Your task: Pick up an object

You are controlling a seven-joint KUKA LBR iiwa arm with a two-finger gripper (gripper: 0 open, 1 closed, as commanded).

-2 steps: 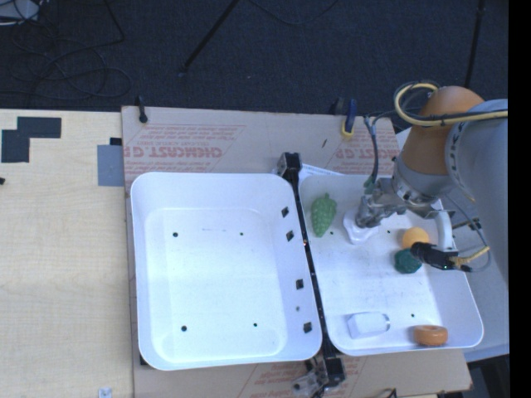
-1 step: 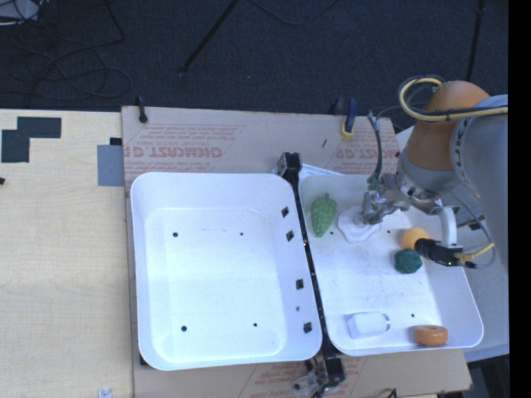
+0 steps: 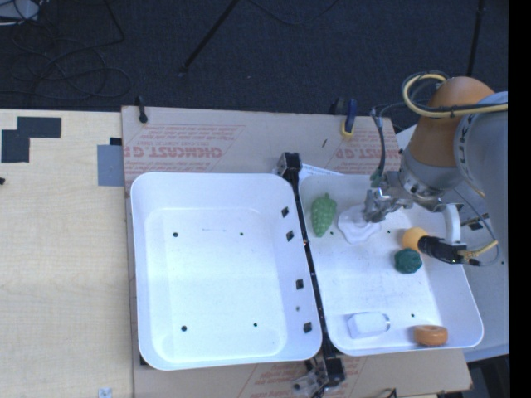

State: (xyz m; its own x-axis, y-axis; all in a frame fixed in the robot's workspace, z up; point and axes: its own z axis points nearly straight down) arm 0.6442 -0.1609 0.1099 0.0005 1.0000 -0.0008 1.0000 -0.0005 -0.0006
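The right bin [image 3: 465, 305] holds several objects. A light green lumpy piece [image 3: 323, 214] lies near its left wall. Just right of it sits a white crumpled object [image 3: 357, 228], and my gripper [image 3: 376, 209] hangs low right over that object's upper right edge, with the grey arm and its orange band [image 3: 444, 118] reaching in from the right. A yellow-orange piece [image 3: 412, 239] and a dark green ball [image 3: 407, 261] lie further right. Near the front wall are a white blocky object [image 3: 367, 324] and an orange disc [image 3: 430, 334].
The left bin [image 3: 141, 247] stands beside the right one, joined by a black divider with clips [image 3: 300, 255]. Both rest on a cardboard sheet [image 3: 191, 143] on the wooden bench. Cables [image 3: 465, 251] trail off the wrist over the right bin's right rim.
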